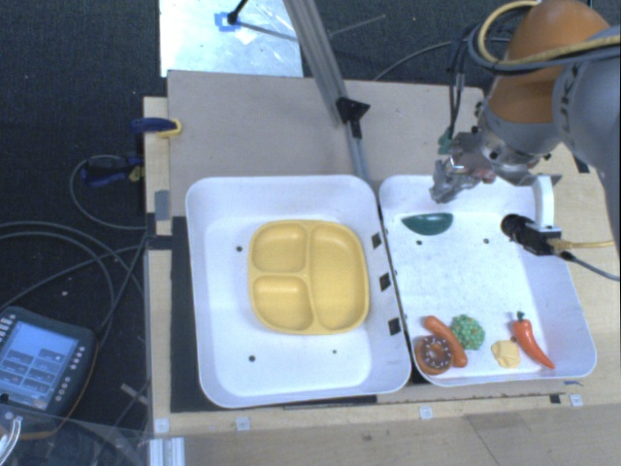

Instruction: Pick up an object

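1. Several small objects sit in the right bin (558, 294), and we read them as the candidates for picking: a dark green bowl-shaped piece (427, 224) lies in the upper left part of that bin, near its back rim.
2. Along the bin's lower edge, toward the lower right of the frame, we see a brown doughnut (432, 354) touching a red-orange sausage (444, 339), with a green broccoli piece (468, 332) just beside them.
3. Further right in that row lie a small yellow piece (505, 354) and an orange-red pepper (530, 342), close together.
4. We find the end effector (448, 184) in the upper right of the frame, hanging just above and slightly right of the dark green piece, over the bin's back rim. We see nothing between its fingers, and we cannot tell whether they are spread or closed.
5. Behind it the grey arm with its orange band (539, 61) enters from the right edge of the frame.
6. We see the left bin (218, 289) at the centre of the frame, holding a yellow divided plate (309, 276) with three compartments.
7. Both bins rest side by side on the counter (262, 124).
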Controlling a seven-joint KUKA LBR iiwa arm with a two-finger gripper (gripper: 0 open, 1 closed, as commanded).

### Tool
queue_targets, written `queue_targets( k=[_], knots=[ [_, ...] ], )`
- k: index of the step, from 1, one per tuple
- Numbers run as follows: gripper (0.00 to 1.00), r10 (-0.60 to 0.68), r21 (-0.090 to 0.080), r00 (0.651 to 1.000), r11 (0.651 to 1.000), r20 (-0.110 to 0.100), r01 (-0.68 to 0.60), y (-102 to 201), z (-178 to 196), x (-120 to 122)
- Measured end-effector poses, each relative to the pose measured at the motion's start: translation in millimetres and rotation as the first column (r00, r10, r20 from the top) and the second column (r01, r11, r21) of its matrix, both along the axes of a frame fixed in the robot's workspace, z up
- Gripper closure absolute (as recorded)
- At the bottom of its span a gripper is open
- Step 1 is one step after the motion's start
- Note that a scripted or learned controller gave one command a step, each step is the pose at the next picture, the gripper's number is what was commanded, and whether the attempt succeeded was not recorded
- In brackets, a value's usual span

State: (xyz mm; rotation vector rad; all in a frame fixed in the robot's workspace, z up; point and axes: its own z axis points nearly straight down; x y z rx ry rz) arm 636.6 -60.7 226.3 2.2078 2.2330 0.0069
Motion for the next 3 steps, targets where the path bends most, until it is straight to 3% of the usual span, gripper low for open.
queue_targets(
  k=[1,2,3],
  knots=[
    [1.00,0.000,0.000,1.000,1.000,-0.001,0.000,47,6,2],
    [1.00,0.000,0.000,1.000,1.000,-0.005,0.000,102,-1,-13],
    [1.00,0.000,0.001,1.000,1.000,-0.001,0.000,156,5,-7]
  ],
)
